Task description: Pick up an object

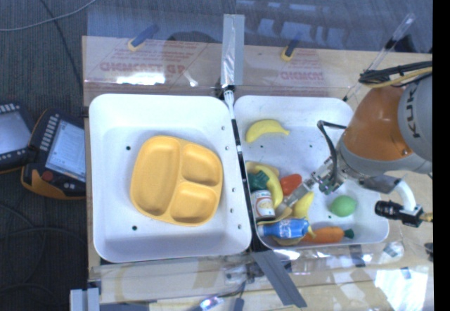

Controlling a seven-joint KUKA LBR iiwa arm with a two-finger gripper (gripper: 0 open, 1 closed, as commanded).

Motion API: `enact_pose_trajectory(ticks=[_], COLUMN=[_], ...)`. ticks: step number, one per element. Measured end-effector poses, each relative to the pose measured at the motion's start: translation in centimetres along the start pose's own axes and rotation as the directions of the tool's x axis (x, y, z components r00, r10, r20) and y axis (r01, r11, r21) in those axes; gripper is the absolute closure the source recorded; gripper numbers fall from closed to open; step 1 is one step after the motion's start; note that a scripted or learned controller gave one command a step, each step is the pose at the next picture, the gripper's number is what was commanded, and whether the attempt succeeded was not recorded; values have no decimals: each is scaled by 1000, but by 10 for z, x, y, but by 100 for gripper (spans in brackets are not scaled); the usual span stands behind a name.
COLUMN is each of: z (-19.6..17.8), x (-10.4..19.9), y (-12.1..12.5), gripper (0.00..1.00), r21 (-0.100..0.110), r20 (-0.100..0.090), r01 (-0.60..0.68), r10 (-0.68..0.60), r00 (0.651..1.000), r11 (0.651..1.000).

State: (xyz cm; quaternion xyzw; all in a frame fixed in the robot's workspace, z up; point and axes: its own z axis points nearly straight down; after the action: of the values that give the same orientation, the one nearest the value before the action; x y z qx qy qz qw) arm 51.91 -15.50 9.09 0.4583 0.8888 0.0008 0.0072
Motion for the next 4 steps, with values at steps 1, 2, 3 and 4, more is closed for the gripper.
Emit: enact_pose_trajectory(ticks=[1, 2, 3, 4], z=[-10, -121, -111, -179], x=[0, 81, 108, 40], y=[2, 23, 68, 61], gripper=[100, 100, 100, 100], r21=[-4, 12, 18, 14], r20=[0, -10, -6, -6], r01=[-1, -248, -539, -347], r10=[1, 248, 539, 347], r00=[1000, 969, 842, 938], r11=[1000, 969, 842, 938])
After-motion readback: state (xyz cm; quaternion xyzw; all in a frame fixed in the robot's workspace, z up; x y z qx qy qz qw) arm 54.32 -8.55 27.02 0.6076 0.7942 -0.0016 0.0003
